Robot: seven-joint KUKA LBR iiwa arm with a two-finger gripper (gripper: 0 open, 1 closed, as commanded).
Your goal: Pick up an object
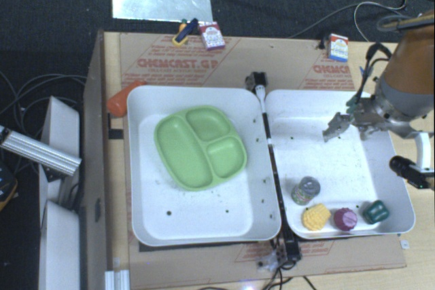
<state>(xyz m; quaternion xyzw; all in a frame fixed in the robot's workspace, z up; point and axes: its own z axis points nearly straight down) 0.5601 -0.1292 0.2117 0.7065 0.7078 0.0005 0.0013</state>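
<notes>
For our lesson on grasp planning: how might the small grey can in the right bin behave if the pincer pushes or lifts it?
The small grey can looks round, so a sideways push would probably roll or tip it. It seems rigid and likely light. Its smooth side may slip. The yellow corn lies close beside it and could be nudged.

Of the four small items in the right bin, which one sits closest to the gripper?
The grey can. It lies up-left of the row formed by the yellow corn, purple piece and green piece, closest to the gripper.
</notes>
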